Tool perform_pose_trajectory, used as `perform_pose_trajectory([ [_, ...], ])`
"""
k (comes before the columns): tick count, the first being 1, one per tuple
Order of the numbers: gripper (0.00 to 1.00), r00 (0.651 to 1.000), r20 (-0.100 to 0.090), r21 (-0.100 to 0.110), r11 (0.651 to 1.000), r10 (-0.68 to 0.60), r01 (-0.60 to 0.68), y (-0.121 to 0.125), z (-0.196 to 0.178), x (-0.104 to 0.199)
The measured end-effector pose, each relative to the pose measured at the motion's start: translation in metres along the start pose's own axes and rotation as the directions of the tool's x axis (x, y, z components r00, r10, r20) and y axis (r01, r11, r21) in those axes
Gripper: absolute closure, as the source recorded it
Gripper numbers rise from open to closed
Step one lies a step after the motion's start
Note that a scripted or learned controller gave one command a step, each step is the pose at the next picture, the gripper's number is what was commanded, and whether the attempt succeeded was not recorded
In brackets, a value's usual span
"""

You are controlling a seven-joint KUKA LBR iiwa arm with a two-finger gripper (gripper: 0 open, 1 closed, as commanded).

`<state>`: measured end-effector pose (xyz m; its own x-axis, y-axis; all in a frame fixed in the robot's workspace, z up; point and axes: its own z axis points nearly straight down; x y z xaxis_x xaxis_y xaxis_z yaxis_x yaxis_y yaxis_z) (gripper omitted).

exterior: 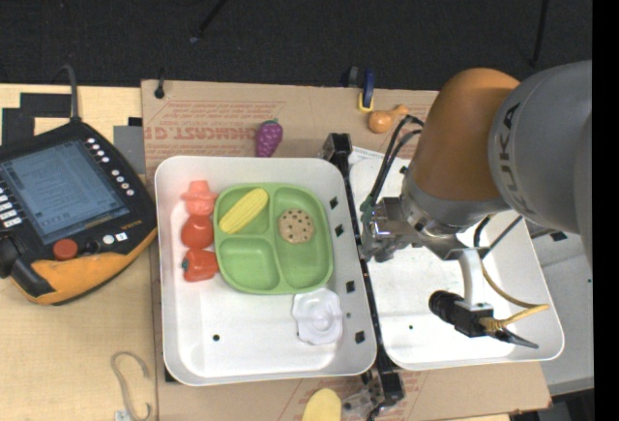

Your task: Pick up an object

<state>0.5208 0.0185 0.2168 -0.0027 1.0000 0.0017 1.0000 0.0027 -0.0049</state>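
Camera view looks down on the bench. At far left a teach pendant point(68, 192) lies on the tabletop, apart from the 2 bins. The left bin point(193, 351) holds the loose things that could be picked.

Along its left side 3 small toys sit in a column: a pink toy point(198, 196) at the top, a red toy point(196, 233) under it and a red-orange toy point(200, 264) lowest. Each is just beside the green plate point(253, 266). That plate has 3 compartments. A yellow corn cob point(242, 209) lies tilted in the upper left one and a cookie point(296, 226) lies in the right one. Off the plate's lower right corner a white moulded piece point(318, 317) rests on the bin floor, near the bin's right wall.

Behind the left bin a purple toy point(269, 136) lies on the cardboard sheet point(213, 119).

The gripper point(379, 233) hangs over the left edge of the right bin point(416, 308), just beside the divide between the 2 bins, under the arm point(493, 148). The wrist hides its underside, so I cannot tell whether it is open or closed. The cookie is the nearest thing, to the gripper's left across the divide and apart from it. The white moulded piece lies lower and to the left.
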Motion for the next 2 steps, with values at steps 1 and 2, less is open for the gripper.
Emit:
perform_pose_trajectory([
  [1, 1.0, 1.0, 0.0, -0.003, 1.0, 0.0, 0.0, 0.006, -0.006, 0.042],
  [2, 1.0, 1.0, 0.0, -0.001, 1.0, -0.001, 0.001, 0.0, -0.012, 0.092],
])
